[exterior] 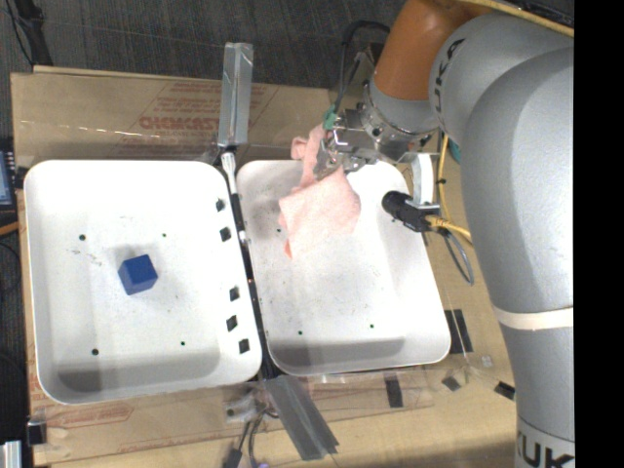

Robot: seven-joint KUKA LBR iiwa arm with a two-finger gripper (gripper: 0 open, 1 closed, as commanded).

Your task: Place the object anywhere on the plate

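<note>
Pink cloth (pixel 319 213): soft, crumpled, pale pink. It hangs from the pincer (pixel 338 154), its upper end bunched up between the fingers and its wider lower part draped down and toward the left of the pincer, over the far half of the right bin (pixel 390 300). Whether the lowest fold touches the bin floor cannot be told.

Pincer: two-finger, metal, closed on the top of the pink cloth. It is poised above the far edge of the right bin, fixed under the arm's orange band (pixel 414 47), with the grey arm (pixel 512 164) bulking to its right.

Right bin: shallow, white, directly beneath and in front of the pincer; floor lightly scuffed.

Left bin (pixel 58 261): shallow, white, well to the left of the pincer, edge to edge with the right bin along a strip of black clips.

Blue cube (pixel 138 273): small, resting on the left bin's floor, well apart from the pincer, down and far to its left.

Black cable fitting (pixel 405 209): just below and right of the pincer, over the right bin's right rim.

Brown board (pixel 117 105): beneath both bins, printed red lettering behind the left bin.
</note>
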